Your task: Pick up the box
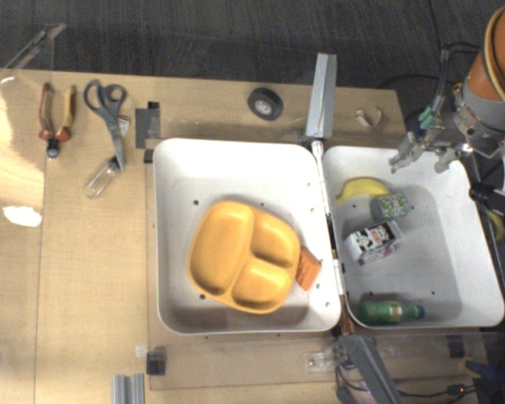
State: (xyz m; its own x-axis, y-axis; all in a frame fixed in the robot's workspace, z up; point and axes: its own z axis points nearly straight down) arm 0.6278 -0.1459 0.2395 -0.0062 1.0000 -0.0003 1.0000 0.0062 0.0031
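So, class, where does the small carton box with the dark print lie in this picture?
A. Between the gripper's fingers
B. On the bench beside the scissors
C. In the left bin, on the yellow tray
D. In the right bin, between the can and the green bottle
D: the box lies in the right bin, below the can and above the green bottle.

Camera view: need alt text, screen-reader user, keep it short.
The gripper hovers over the top edge of the right bin, apart from the small box lying among a can, a green bottle and a yellow item. The left bin holds a yellow divided tray.
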